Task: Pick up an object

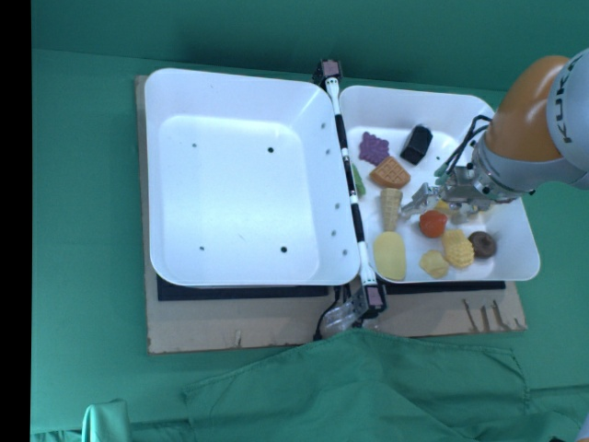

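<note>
The right bin (515, 265) holds several toy foods. Among them are purple grapes (373, 145), a black piece (417, 143), an orange waffle (390, 171), a tan cone (391, 207) and a red tomato (433, 224). Yellow corn (457, 249), a brown donut (481, 243) and a pale yellow slab (390, 255) lie along the bin's near side. My gripper (446, 203) hangs low over the middle of this bin, just above the tomato. Its fingers stand open, one finger (420, 195) reaching toward the cone. Nothing is between them.
The left bin (184, 109) is a large white tray with a few dark dots on its floor. A black-and-white divider rail (345, 168) runs between the bins, with a thin green piece (358, 180) beside it. Green cloth (368, 385) bunches at the bench's front.
</note>
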{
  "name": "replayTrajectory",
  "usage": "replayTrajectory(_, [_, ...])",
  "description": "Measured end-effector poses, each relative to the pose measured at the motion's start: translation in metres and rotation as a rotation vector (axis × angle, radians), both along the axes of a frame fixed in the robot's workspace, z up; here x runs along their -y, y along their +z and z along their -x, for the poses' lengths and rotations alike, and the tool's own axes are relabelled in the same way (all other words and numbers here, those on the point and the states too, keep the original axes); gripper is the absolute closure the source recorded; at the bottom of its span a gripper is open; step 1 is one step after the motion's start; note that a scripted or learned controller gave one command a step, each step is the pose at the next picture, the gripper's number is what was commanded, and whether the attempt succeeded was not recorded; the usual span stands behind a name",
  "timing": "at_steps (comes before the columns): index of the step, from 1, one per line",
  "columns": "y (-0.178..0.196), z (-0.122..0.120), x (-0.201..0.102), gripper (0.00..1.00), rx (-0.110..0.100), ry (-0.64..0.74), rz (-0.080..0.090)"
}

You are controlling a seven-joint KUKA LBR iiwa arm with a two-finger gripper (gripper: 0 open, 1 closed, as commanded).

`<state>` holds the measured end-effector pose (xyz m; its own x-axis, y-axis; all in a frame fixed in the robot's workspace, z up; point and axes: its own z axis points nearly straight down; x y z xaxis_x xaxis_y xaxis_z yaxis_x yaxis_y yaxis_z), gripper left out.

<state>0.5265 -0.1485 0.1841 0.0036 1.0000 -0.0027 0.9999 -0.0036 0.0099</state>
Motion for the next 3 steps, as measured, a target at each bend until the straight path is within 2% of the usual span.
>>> replayTrajectory(1, [0.000, -0.096, -0.035, 0.00, 0.007, 0.006, 0.003])
replayTrajectory(2, [-0.002, -0.161, -0.009, 0.00, -0.050, -0.001, -0.015])
replayTrajectory(3, [0.044, -0.114, -0.018, 0.00, -0.006, -0.001, -0.002])
